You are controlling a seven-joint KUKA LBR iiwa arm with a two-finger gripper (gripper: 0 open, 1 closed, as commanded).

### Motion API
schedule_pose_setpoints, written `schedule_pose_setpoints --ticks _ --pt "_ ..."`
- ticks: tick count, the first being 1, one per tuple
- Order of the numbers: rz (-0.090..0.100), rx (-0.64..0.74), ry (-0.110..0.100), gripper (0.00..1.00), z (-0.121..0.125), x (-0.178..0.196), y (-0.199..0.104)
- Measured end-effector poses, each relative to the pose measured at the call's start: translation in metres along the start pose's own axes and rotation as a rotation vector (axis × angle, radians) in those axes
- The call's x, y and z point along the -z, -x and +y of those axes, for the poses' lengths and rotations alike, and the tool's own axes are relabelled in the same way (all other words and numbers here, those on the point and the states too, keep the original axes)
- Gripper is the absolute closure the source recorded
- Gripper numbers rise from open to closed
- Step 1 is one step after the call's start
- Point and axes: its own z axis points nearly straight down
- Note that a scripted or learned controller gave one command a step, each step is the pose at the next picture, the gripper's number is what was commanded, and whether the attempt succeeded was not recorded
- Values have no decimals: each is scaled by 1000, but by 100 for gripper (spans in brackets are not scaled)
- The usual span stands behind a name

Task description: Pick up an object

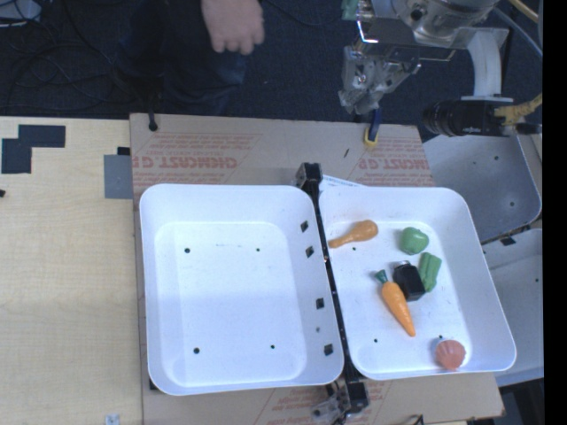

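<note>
The right bin (478, 264) holds several small objects: an orange gourd-shaped piece (356, 234) near its left wall, a green round piece (413, 240), a green pepper-like piece (431, 270), a black block (408, 281), an orange carrot (398, 305) and a pinkish-red round piece (450, 353) at the front right. My gripper (370, 124) hangs high above the bench's back edge, well behind the right bin and apart from every object. Nothing shows between its fingers.
The left bin (168, 237) stands beside the right one, with a black hinge strip (321, 273) between them. A person's hand (231, 18) is at the back left. A grey plate (483, 175) lies to the right of the bins.
</note>
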Motion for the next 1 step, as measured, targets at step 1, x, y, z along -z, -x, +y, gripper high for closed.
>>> schedule_pose_setpoints --ticks 1 --pt "-1 5 -13 100 48 1 -65"
